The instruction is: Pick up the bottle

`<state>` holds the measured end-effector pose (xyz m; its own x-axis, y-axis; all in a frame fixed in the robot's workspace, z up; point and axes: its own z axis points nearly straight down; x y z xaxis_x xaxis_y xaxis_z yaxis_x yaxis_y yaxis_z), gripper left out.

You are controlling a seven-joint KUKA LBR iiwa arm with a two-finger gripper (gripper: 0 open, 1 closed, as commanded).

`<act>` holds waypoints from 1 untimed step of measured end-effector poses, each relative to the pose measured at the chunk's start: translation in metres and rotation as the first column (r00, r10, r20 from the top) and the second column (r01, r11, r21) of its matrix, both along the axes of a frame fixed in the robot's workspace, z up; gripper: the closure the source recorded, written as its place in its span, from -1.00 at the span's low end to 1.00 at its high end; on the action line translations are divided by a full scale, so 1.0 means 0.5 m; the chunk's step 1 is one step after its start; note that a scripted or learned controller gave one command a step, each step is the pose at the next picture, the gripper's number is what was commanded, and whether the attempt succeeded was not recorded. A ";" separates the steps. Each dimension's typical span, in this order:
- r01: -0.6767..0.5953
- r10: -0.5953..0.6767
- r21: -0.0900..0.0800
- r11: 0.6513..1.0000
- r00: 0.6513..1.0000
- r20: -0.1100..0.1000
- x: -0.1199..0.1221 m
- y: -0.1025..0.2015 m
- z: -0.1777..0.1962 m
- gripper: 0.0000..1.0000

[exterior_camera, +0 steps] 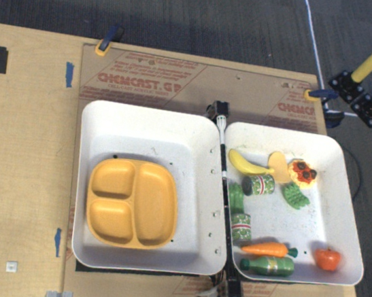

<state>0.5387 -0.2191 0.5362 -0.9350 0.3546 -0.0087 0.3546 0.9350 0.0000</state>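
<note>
In right bin [327, 219], near edge: bottle [267, 264] lying beside carrot [264, 248]; hand state untellable.

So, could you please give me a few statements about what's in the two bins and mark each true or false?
1. The yellow divided plate lies in the left bin. True.
2. The banana is in the left bin. False: it lies in the right bin.
3. The carrot lies just above the green bottle. True.
4. The tomato sits on the plate. False: it is in the right bin's lower right corner.
</note>
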 end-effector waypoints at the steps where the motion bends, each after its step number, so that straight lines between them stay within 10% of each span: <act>1: 0.000 0.000 -0.003 1.000 1.000 0.009 0.002 0.000 0.023 1.00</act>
<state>0.5398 -0.2190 0.5478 -0.9349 0.3543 -0.0181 0.3544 0.9351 -0.0001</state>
